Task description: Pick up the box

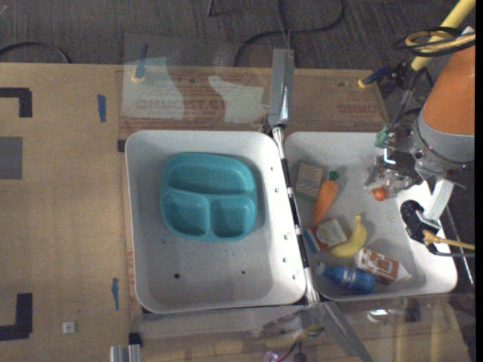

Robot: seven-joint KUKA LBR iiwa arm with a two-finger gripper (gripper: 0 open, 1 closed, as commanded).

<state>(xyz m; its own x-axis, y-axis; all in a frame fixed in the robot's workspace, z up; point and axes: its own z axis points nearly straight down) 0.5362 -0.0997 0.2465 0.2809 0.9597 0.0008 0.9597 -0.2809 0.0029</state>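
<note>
You see two white bins [143, 225] on the bench [60, 202]. One teal tray [209, 195] sits left of the carrot [325, 200]; one banana [351, 239], one blue bottle [349, 279] and one box [378, 265] lie below-right of it. The tool [389, 173] hangs right of the carrot; its grip is unreadable.

box [377, 265] | orange-brown carton | lying flat | right bin, front corner

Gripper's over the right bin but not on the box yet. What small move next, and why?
Probably shift the gripper toward the bin's near edge, over the box. The box lies flat by the near wall, beside the banana and blue bottle, while the gripper hangs near the far side.
</note>
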